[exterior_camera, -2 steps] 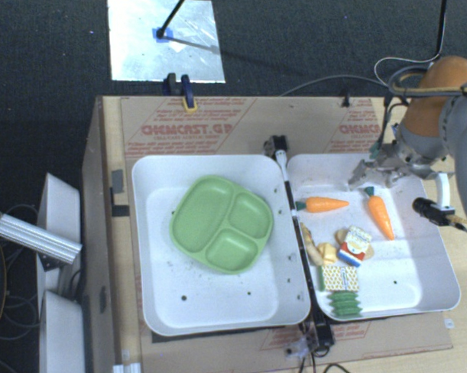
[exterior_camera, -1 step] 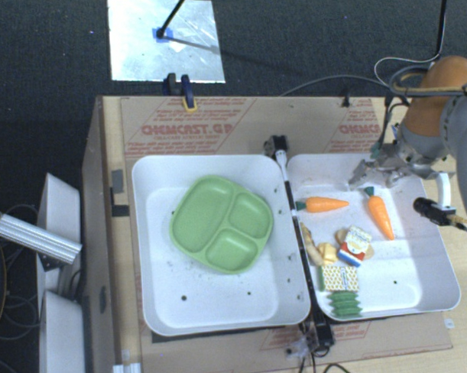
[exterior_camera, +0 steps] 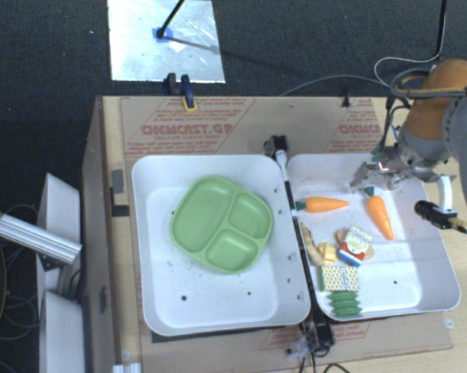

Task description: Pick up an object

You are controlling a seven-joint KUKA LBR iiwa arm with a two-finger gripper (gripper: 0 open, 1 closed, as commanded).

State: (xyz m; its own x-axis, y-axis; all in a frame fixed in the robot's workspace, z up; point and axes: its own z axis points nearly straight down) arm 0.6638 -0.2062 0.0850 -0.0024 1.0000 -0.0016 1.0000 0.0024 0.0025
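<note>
The grey arm (exterior_camera: 445,113) comes in from the right, its tool (exterior_camera: 380,175) low over the far part of the right bin (exterior_camera: 436,289); whether the tool is released or clenched cannot be told. Just near of it lies a carrot (exterior_camera: 381,216), with a second carrot (exterior_camera: 326,205) to its left. Small toy foods (exterior_camera: 342,266) cluster along the bin's left wall, leaving bare floor to the right. The left bin (exterior_camera: 161,307) carries a green divided plate (exterior_camera: 222,223). The arm's upper part is cut off at the right edge.
</note>
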